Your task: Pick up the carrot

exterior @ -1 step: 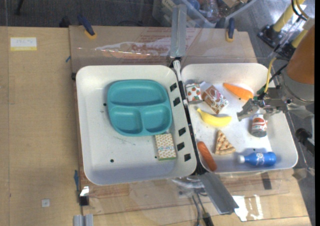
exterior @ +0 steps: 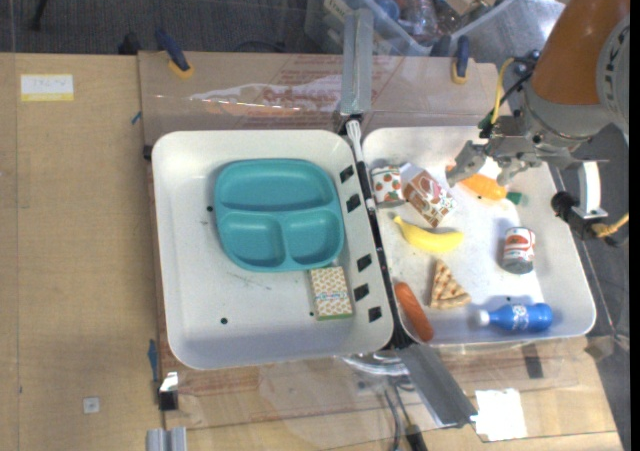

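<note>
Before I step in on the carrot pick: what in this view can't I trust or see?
- Gripper: whether it grips anything is unclear; the fingers blur over the carrot.
- Carrot: partly covered by the gripper; its green end peeks out.
- Can and small cartons: labels too small to read.
- Arm: cut off by the right edge.

The orange carrot (exterior: 483,186) lies near the right white bin's (exterior: 585,279) far wall, open floor in front; a small red-and-white carton (exterior: 428,197) stands left; a tin can (exterior: 517,248) stands nearer.
</note>
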`<action>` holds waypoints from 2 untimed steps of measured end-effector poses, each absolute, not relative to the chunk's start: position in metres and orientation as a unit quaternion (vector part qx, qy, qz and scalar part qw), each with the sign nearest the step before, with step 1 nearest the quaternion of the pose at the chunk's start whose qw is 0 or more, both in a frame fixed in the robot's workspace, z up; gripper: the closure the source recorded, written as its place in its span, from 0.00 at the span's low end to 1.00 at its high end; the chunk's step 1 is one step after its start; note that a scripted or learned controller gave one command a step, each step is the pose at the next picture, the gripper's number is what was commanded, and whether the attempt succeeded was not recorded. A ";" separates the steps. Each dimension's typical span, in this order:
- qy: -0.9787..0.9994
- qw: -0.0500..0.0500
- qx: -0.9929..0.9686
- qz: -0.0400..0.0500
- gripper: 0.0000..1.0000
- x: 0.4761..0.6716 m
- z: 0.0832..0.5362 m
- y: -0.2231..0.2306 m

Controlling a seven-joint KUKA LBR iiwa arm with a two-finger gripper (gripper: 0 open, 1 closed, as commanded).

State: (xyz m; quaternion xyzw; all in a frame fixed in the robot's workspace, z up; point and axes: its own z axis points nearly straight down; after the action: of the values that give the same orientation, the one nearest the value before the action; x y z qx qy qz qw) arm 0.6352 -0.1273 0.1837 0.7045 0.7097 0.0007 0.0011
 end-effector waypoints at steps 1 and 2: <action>0.697 0.005 0.717 0.003 0.00 0.652 0.092 -0.186; 0.697 0.008 0.717 0.003 1.00 0.654 0.104 -0.186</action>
State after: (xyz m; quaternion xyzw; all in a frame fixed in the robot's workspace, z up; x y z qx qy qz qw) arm 0.6539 -0.1862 0.1042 0.7166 0.6975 0.0035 0.0084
